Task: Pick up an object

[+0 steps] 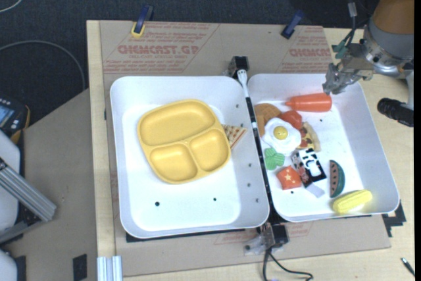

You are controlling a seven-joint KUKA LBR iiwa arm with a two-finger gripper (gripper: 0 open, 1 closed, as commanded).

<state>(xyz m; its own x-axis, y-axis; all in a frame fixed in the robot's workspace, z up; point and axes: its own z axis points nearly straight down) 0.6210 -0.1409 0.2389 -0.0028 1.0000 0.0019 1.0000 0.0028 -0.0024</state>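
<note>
My gripper (333,85) hangs over the back of the right bin (368,141), just above the right end of an orange carrot-like toy (308,102). Nothing shows between its fingers. Below the carrot lies a heap of toy food: a fried egg (281,133), a brown bread piece (265,112), a green piece (273,158), a red strawberry piece (289,177) and a black-and-white block (309,162). A watermelon slice (336,178) and a yellow corn cob (352,201) rest near the bin's front right corner.
The left bin (131,201) holds a yellow divided plate (183,140) with a waffle piece (234,133) at its right side. Blue clamps (141,20) sit at the bench's back edge. The right bin's far right side is bare.
</note>
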